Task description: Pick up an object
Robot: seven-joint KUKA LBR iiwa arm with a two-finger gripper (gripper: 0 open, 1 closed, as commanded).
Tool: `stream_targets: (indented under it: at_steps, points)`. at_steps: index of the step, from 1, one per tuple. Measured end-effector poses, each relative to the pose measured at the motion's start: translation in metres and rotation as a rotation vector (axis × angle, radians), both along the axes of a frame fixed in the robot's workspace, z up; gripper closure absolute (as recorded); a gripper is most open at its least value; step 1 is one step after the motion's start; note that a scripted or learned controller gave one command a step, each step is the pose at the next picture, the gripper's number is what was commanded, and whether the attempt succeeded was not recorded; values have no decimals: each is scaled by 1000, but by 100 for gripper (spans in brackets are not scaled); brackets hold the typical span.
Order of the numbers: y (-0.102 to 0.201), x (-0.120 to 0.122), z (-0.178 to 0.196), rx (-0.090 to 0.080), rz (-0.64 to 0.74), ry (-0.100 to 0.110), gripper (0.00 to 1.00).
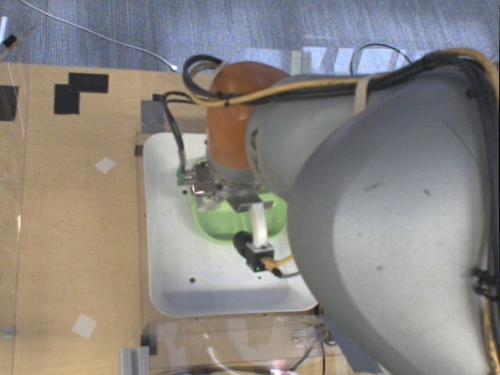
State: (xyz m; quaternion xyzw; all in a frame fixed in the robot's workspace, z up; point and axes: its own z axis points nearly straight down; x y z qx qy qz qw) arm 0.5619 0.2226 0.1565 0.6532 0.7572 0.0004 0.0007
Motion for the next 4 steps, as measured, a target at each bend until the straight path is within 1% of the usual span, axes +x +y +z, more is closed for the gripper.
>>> stream_targets:
  at_steps: [1,2,3,4]
  points:
    - [-15,55,13,2,-442,-2,100]
    - [14,-12,53,5,-819,1,100]
    - [-9,15,32,4,-1330,2,100]
    - [10,-6,29,5,-1499,2,100]
